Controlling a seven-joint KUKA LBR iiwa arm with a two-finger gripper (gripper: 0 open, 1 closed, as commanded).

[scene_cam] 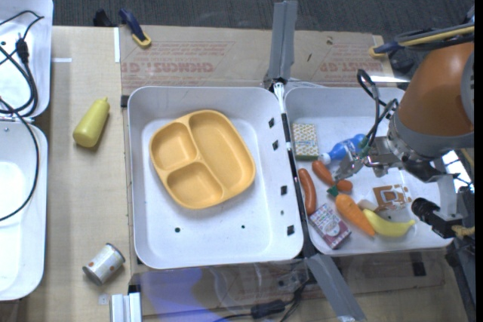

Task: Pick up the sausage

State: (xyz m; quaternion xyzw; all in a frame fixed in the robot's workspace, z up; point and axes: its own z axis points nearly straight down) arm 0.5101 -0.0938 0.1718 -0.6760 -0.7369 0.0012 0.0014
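The sausage is a long red-brown link lying lengthwise along the left wall of the right bin, free of any grasp. My gripper hangs over the middle of that bin, to the right of the sausage and a little further back. It sits just above a short red-orange piece and beside a blue-capped plastic bottle. The grey arm with its orange band covers the bin's right side.
Near the sausage lie a carrot, a banana, a pink packet, a checkered box and a small carton. The left bin holds a yellow divided plate. A mustard bottle and a can lie on the bench.
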